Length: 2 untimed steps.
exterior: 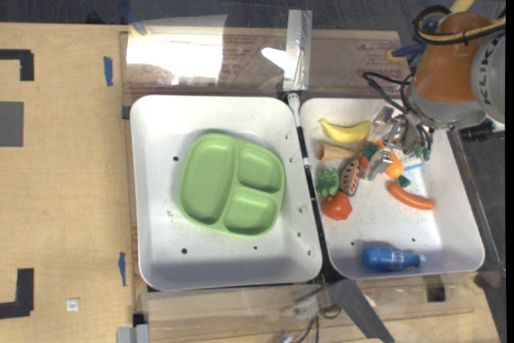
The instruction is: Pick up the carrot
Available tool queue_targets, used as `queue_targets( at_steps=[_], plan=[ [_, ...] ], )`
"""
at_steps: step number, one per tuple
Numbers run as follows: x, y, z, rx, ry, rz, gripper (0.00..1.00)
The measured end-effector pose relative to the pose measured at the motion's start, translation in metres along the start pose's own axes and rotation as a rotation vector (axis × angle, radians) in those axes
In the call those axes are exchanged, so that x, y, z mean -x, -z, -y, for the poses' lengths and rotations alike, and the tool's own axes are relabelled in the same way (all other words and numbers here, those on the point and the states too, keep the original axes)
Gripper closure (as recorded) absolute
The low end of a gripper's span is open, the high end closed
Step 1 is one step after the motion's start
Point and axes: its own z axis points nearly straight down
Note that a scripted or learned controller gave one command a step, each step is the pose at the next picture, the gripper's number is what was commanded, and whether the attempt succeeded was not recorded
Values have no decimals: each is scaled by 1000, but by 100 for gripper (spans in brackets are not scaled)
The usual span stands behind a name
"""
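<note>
The carrot (pixel 412 198) is a long orange piece lying flat in the right bin (pixel 458 245), right of centre and pointing left to right. My gripper (pixel 387 150) hangs low over the bin's upper middle, just up and left of the carrot, among a cluster of toys. A small orange piece (pixel 393 169) sits directly beneath the gripper, between it and the carrot. The grey arm with its orange band (pixel 446 68) comes in from the upper right.
The right bin also holds a yellow banana (pixel 344 130), a strawberry (pixel 351 177), a green leafy toy (pixel 327 182), a red tomato (pixel 337 207) and a blue bottle (pixel 391 258). A green divided plate (pixel 231 183) lies in the left bin (pixel 161 245).
</note>
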Motion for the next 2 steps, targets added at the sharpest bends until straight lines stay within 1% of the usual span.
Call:
queue_targets(
  at_steps=[1, 2],
  plan=[
    [3, 14, -2, 0, 2, 13, 100],
    [2, 120, -31, 2, 266, 7, 100]
  ],
)
